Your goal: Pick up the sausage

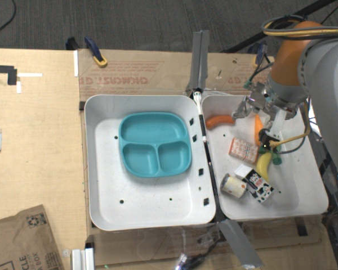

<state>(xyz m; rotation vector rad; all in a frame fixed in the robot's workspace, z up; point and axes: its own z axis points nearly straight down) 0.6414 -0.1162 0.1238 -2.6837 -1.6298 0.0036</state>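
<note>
The sausage (pixel 219 121) is an orange-red curved piece lying at the back left of the right bin (pixel 304 204), close to the wall between the two bins. My gripper (pixel 258 112) hangs over the back of that bin, a little to the right of the sausage and apart from it. The grey arm with its orange band (pixel 296 49) reaches in from the right above it. Nothing shows held in the gripper.
The right bin also holds a thin orange piece (pixel 258 128), a pink packet (pixel 243 149), a banana (pixel 263 165), a small can (pixel 234 185) and a black-and-white carton (pixel 258 186). A teal divided plate (pixel 155 144) lies in the left bin (pixel 101 207).
</note>
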